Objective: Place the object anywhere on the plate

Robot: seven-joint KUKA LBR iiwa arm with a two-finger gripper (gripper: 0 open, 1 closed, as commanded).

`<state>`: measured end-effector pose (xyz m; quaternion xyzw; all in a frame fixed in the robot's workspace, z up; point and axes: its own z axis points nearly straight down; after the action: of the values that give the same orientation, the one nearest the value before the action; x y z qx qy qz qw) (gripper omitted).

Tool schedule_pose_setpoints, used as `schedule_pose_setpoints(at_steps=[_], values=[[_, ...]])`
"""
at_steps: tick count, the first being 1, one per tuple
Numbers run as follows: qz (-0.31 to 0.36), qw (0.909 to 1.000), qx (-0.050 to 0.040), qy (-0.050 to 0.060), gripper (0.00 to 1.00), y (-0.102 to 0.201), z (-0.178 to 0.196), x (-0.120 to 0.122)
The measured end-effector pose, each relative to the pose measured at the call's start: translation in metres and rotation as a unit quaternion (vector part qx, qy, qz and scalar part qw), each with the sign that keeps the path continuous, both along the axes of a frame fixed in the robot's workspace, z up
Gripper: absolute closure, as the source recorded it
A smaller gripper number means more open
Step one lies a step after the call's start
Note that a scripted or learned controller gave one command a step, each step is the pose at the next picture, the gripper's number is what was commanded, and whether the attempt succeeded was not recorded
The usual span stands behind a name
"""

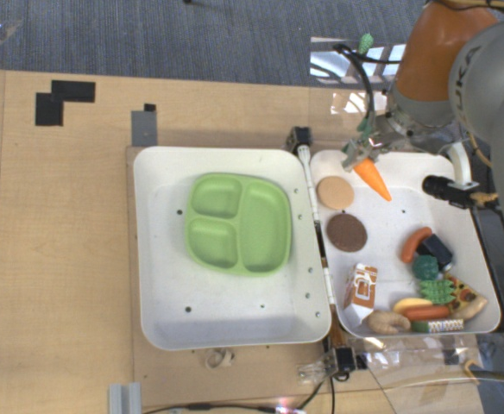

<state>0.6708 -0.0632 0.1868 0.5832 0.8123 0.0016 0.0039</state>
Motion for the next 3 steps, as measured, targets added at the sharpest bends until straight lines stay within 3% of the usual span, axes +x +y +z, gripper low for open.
schedule_pose_setpoints(at_steps=[1,2,3], values=[[0.099,0.995,0.0007,0.001,1.0,0.047,0.0,-0.023],[0.198,0.9801,0.0008,-0.001,1.0,0.133,0.0,-0.019],[0.201,0.9795,0.0019,0.0,1.0,0.21,0.012,-0.032]])
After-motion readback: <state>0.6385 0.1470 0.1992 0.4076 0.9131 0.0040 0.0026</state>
